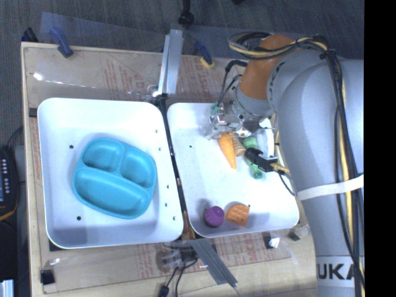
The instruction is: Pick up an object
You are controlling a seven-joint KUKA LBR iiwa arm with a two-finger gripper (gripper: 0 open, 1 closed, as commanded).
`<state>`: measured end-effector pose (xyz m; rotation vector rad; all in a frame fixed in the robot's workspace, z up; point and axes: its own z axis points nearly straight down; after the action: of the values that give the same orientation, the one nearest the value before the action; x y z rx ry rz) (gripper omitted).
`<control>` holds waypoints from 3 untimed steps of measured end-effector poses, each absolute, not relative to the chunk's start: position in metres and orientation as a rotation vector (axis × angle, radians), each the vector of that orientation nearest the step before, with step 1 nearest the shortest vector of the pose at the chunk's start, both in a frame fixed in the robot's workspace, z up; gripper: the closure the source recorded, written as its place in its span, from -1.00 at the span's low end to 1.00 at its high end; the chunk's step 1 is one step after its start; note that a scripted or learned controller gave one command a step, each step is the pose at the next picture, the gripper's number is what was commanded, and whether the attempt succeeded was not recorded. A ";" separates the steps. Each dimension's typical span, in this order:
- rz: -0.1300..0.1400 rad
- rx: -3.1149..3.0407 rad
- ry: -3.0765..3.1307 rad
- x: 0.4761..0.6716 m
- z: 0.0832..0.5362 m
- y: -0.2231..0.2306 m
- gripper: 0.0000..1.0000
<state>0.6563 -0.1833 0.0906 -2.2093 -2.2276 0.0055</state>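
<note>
My gripper is low over the far part of the right bin, under the orange wrist band. An orange carrot lies with its thick end right at the gripper and its tip pointing toward the near side. Whether the carrot is held I cannot tell. A green toy sits just right of the carrot, partly behind a black part of the arm. At the bin's near edge rest a purple ball-like piece and an orange ridged piece, side by side.
The left bin holds a blue divided plate. The big grey arm covers the right bin's right side. A metal bar stands at the far edge between the bins.
</note>
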 end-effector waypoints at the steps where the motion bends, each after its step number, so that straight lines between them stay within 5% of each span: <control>1: 0.003 -2.209 -2.230 0.657 0.092 -0.183 -1.00; 2: 0.004 -2.210 -2.229 0.600 0.092 -0.185 -1.00; 3: 0.003 -2.210 -2.226 0.498 0.096 -0.163 -1.00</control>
<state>0.4976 -0.1628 0.0965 -2.2102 -2.2257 0.0032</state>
